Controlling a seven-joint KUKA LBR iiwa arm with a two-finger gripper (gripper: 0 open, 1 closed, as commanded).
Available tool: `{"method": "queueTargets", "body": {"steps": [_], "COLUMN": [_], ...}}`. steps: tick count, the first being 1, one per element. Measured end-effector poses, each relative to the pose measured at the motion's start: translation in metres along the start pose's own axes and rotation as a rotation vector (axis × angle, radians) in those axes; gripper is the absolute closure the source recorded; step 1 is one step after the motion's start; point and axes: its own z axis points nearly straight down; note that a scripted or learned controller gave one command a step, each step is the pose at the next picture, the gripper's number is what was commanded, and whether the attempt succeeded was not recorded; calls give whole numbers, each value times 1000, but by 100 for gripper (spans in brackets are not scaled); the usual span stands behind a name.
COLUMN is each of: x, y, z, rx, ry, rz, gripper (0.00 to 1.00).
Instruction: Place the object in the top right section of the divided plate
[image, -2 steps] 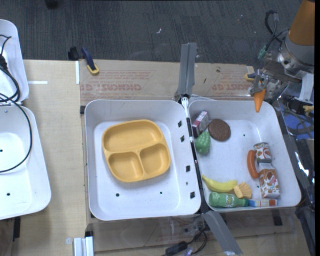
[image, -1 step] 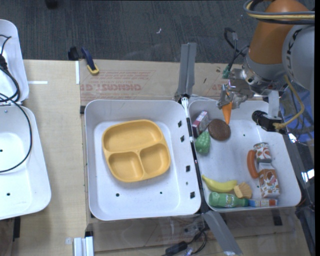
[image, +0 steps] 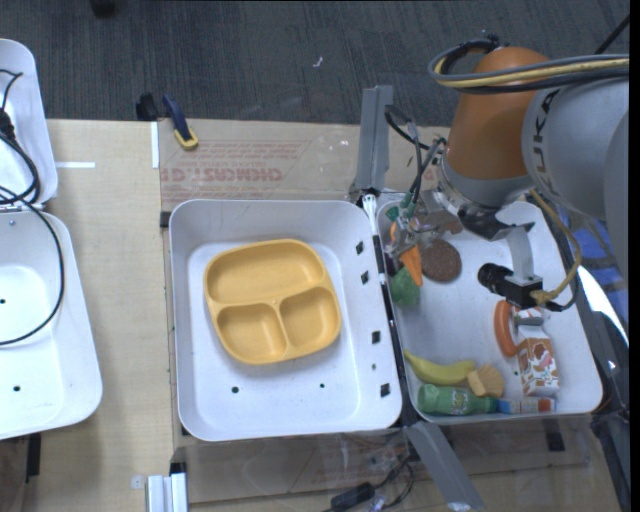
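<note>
A yellow divided plate (image: 270, 298) lies in the left white bin (image: 200, 390), with one long section at the back and two smaller ones in front. My gripper (image: 408, 228) hangs low over the far left corner of the right bin (image: 575, 385), under the orange wrist band (image: 490, 110). Right beneath it lies an orange carrot with a green top (image: 408, 272), against the bin's left wall. Whether the gripper touches the carrot is hidden by the gripper's body.
The right bin also holds a brown round cookie (image: 441, 262), a red sausage (image: 503, 327), a juice carton (image: 537, 365), a banana (image: 440, 369), a tan block (image: 487, 380) and a green bottle (image: 455, 401). A raised divider (image: 385, 300) separates the bins.
</note>
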Motion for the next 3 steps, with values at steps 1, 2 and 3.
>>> {"method": "queueTargets", "body": {"steps": [1,2,3], "x": [79,144,203], "y": [41,69,-11], "z": [0,39,2], "rx": [-2,-2,1], "ry": [-1,-2,-1], "rz": [-76,-155,45], "gripper": [100,100,100]}}
